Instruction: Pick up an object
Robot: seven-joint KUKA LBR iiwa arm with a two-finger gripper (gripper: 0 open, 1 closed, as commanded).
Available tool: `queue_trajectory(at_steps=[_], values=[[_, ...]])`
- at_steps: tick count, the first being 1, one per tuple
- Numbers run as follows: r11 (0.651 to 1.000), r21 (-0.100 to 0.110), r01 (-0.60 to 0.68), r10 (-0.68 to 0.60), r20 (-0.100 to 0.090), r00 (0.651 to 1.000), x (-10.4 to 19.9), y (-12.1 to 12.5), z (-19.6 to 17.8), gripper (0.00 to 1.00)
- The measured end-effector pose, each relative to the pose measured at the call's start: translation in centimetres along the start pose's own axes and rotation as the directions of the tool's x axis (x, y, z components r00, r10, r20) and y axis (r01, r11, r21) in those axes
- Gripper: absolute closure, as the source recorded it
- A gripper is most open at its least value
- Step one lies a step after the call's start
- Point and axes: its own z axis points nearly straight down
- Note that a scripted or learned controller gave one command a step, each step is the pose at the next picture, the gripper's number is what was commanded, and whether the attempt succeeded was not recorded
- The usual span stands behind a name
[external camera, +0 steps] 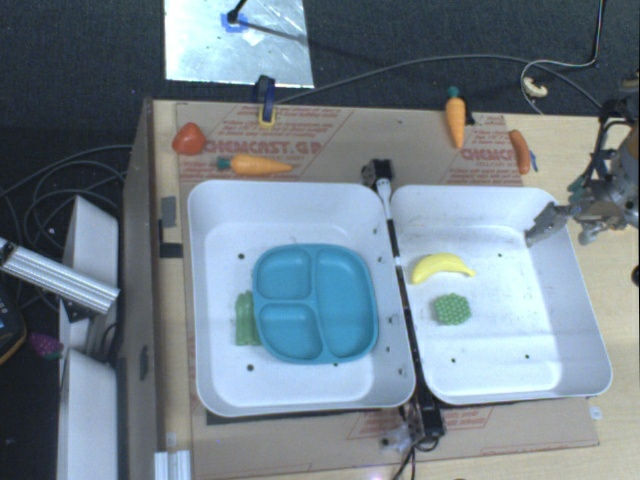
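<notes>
Banana [442,267] crosswise in R bin [570,298], tips downward.

The arm [622,173] at the right is cut off by the picture's edge, so little beyond its wrist parts shows. Whether the gripper [545,224] is open is too blurred to tell. In the left bin [215,268], the blue plate [314,302] partly covers a green object [245,319], too small to name.

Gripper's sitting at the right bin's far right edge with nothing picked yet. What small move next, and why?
Probably shift the gripper leftward over the right bin, toward the yellow banana. The banana and the green round piece lie near the bin's left side, well apart from the gripper.
</notes>
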Motion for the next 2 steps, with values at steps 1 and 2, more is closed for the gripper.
queue_trajectory(at_steps=[1,2], values=[[1.0,0.003,0.001,-0.001,-0.002,1.0,7.7,-2.1,9.6,0.0],[1.0,0.0,0.0,0.0,-0.001,1.0,10.0,-3.7,15.0,0.0]])
